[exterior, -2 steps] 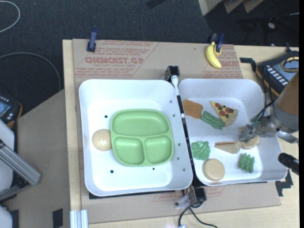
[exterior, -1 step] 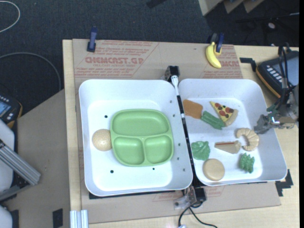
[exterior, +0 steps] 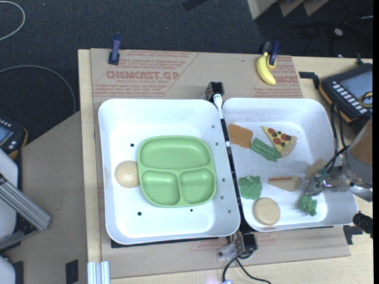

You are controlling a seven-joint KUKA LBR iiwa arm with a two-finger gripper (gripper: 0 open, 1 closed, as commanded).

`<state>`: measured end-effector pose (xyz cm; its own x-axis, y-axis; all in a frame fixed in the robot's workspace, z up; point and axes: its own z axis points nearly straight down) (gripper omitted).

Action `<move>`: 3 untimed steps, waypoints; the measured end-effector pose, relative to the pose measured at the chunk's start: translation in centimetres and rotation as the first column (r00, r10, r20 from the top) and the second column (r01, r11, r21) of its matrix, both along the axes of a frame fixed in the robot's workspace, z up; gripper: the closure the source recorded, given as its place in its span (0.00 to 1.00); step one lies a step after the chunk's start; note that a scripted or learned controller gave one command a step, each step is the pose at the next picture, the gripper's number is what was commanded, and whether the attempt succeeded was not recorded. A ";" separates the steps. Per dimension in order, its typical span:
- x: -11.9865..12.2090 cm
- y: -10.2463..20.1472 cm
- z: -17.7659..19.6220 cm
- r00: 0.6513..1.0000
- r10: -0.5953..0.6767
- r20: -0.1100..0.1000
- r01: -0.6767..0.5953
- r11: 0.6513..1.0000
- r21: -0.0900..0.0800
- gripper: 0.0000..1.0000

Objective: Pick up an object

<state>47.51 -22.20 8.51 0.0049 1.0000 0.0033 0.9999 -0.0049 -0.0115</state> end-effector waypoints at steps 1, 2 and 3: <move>0.4 5.0 -0.1 1.000 0.008 0.008 -0.008 1.000 0.000 1.00; 0.5 10.5 2.0 1.000 0.011 0.011 -0.011 1.000 0.001 1.00; 0.3 13.0 -0.2 1.000 0.007 0.008 -0.007 1.000 -0.001 1.00</move>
<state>47.85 -9.25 8.34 -0.0023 1.0000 0.0024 1.0000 0.0023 -0.0039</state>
